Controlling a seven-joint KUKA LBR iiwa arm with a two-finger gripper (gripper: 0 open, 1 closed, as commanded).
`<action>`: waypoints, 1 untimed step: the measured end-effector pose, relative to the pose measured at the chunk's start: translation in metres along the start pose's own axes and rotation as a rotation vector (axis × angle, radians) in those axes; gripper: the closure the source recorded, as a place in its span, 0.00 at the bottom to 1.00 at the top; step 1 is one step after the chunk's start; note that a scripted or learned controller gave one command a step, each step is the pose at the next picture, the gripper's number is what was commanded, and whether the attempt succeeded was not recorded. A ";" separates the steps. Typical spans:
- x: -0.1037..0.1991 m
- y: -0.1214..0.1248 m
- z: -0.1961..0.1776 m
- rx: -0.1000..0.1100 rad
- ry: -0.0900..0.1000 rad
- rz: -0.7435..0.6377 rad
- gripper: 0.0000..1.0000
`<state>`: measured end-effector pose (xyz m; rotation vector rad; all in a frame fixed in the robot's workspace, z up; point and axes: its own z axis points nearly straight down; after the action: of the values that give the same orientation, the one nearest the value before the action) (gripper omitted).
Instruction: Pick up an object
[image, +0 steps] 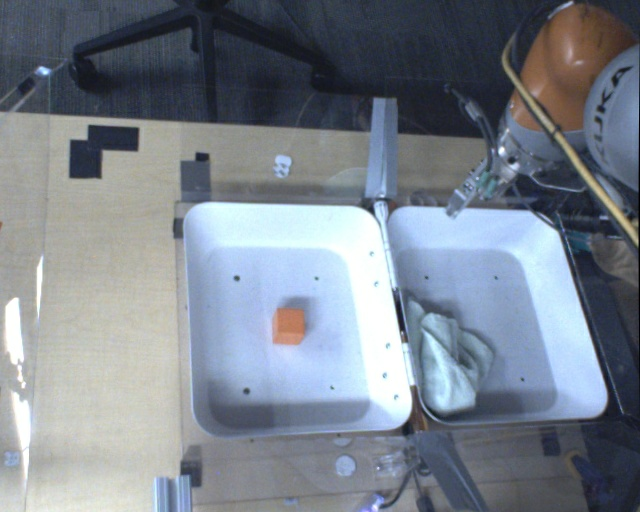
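Orange cube (289, 326) seen mid left bin (215, 240); judged light, rigid, best pinched across flat sides; crumpled cloth (450, 362) lies in right bin (540, 250); gripper (470, 192) poised above far rim; jaw state cannot be told.

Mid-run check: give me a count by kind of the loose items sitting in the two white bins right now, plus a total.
Small orange cube, in the left white bin: 1
Crumpled pale cloth, in the right white bin, against its left wall: 1
Total: 2
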<state>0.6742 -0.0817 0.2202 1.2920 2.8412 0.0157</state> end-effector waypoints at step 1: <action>-0.004 -0.022 0.027 0.011 0.010 -0.163 1.00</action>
<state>0.6607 -0.0997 0.1925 1.0605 2.9493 0.0038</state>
